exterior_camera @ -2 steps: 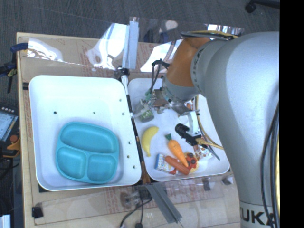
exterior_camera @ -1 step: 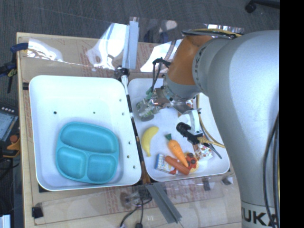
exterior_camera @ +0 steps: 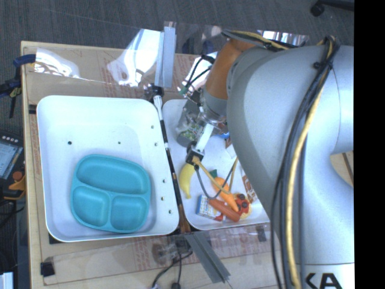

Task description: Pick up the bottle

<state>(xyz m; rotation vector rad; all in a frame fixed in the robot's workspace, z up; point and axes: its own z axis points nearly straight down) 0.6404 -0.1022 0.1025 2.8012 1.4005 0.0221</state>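
Observation:
My gripper (exterior_camera: 195, 138) reaches down into the upper left part of the right bin (exterior_camera: 173, 110), below the orange wrist band. A small greenish, partly clear object (exterior_camera: 187, 132), which may be the bottle, lies right against the gripper's left side. I cannot tell whether the gripper holds it or only touches it. The big grey arm hides most of the right half of this bin.
A yellow banana (exterior_camera: 186, 179), orange carrots (exterior_camera: 224, 198) and a small blue and white box (exterior_camera: 206, 208) lie at the front of the right bin. The left bin (exterior_camera: 90, 119) holds a blue divided tray (exterior_camera: 110, 192). Clear plastic wrap (exterior_camera: 135, 56) lies behind the bins.

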